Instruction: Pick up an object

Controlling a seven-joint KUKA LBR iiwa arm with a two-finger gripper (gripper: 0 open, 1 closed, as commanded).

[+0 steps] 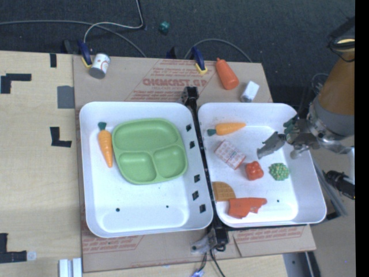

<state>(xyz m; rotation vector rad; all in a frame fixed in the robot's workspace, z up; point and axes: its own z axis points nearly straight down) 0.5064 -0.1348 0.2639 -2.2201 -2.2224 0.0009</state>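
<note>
I log: gripper (pixel 278 143) over right bin (pixel 305 212), jaws apart, nothing held. Risk: red block (pixel 253 170) and green ball (pixel 279 171) crowd; a descent may nudge both

An orange bottle (pixel 226 74), a small white cube (pixel 250 90) and a can (pixel 100 64) lie on the worktop (pixel 34 154) behind the bins.

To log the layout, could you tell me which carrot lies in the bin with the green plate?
The carrot lying lengthwise left of the green plate; the other carrot lies crosswise in the right bin.
</note>
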